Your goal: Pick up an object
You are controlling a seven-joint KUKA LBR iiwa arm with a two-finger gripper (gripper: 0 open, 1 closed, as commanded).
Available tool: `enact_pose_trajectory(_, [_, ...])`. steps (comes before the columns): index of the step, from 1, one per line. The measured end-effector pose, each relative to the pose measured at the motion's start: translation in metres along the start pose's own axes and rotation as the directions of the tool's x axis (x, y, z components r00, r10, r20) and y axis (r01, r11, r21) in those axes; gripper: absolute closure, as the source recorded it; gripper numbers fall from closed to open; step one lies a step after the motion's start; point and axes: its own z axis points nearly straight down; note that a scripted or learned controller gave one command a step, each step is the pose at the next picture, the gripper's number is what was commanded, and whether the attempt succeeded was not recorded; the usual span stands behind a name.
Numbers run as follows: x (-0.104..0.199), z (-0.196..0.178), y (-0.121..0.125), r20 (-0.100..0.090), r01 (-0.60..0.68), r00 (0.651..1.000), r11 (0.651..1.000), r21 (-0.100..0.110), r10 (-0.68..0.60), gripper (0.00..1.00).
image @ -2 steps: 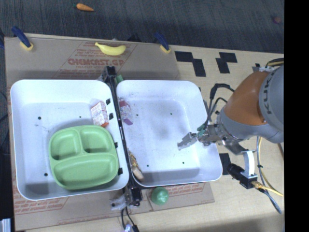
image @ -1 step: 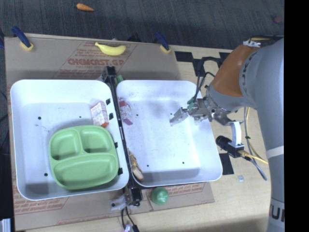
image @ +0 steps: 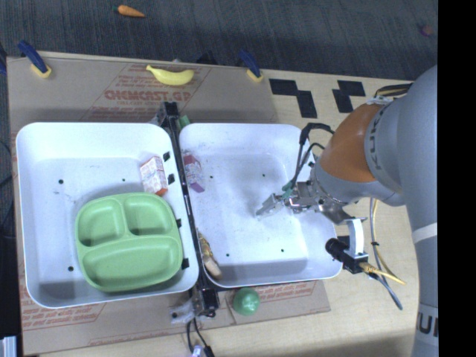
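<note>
Single fixed camera above the worktop (image: 349,303), looking down at a slant on both white bins (image: 44,147); arm (image: 394,147) enters from the right

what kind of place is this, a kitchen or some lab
Most likely a robot lab's grasping test bench, not a kitchen: two white bins clamped side by side on cardboard, a grey-and-orange arm reaching in, and toy-like props such as a green tray and banana.
</note>
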Motion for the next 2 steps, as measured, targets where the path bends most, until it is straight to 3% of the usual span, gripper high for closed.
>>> enact_pose_trajectory(1, [0.011, 0.011, -0.052, 0.0, 0.0, 1.0, 1.0, 0.0, 0.0, 0.0])
enact_pose_trajectory(2, [-0.002, 0.01, 0.008, 0.0, -0.002, 1.0, 1.0, -0.004, 0.002, 0.0])
